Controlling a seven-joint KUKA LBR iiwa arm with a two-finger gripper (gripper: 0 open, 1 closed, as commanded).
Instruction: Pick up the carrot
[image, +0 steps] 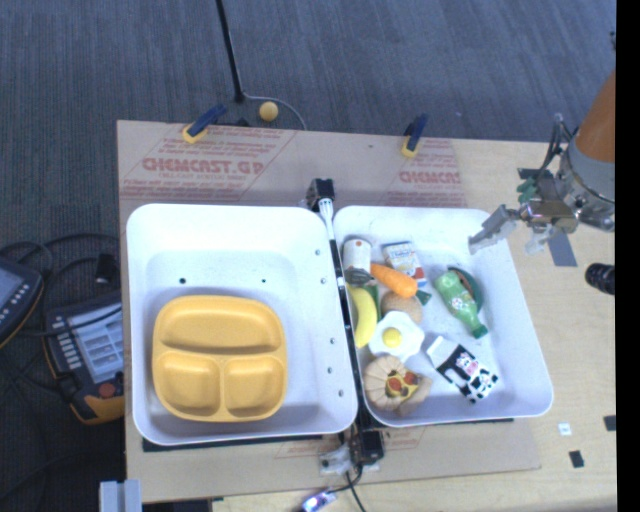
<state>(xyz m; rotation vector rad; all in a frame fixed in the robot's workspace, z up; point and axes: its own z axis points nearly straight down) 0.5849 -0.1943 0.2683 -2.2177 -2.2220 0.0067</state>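
Observation:
The orange carrot (395, 279) lies in the right white bin (520, 320), towards its back left, with its green end pointing right. It rests among other toy food, touching the banana (365, 314) and the fried egg (398, 334). My gripper (522, 238) hangs over the bin's back right corner, well to the right of the carrot. It stands open, with nothing between its grey fingers (489, 229).
Around the carrot are a green bottle (462, 297), a small white box (401, 257), a black-and-white cow-print carton (468, 374) and a pizza slice (396, 384). The left bin (230, 235) holds a yellow divided plate (220, 355). Clamps sit at the board's back edge.

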